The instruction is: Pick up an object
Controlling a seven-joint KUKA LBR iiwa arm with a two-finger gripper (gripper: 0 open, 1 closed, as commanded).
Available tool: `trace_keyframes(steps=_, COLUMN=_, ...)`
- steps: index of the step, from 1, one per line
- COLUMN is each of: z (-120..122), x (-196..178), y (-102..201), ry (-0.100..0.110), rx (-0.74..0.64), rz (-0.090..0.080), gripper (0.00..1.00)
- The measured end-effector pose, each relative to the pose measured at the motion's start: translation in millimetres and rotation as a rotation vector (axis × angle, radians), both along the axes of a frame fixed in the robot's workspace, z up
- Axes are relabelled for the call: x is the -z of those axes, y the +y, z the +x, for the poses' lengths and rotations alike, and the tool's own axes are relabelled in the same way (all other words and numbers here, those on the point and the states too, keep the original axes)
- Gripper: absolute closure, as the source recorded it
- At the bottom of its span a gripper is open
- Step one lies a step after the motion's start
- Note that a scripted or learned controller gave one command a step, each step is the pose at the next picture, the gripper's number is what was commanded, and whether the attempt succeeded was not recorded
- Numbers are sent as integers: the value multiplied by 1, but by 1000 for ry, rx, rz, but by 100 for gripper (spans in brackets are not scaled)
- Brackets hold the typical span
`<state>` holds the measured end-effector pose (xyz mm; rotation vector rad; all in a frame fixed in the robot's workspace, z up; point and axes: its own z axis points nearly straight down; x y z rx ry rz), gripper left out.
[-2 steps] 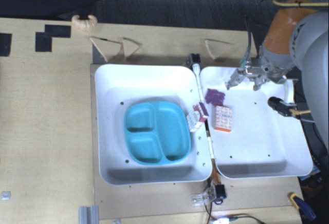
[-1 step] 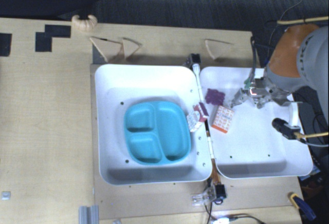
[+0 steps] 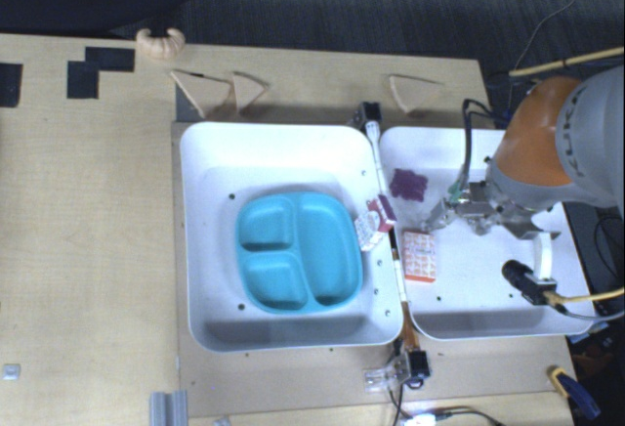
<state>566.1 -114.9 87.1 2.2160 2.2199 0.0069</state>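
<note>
Arm over the right bin, 3 loose items near the divide.

A purple block (image 3: 409, 184) lies in the right bin (image 3: 469, 317) near its left wall, with a red-and-white patterned card (image 3: 418, 255) below it on the bin floor, well apart from the block. A small pink-and-white packet (image 3: 375, 218) straddles the wall between the 2 bins; any print on it or the card is too small to read. The gripper (image 3: 438, 217) hangs just right of these things, between block and card, touching neither that can be seen; whether it is open or closed cannot be told. The left bin (image 3: 210, 170) holds a blue 3-compartment tray (image 3: 296, 250). Both bins sit on the bench (image 3: 88, 248).
</note>
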Motion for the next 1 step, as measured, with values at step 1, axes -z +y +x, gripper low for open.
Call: trace_keyframes(steps=1, z=-76, x=-1, y=26, ry=-4, rx=1, rz=-1, gripper=0)
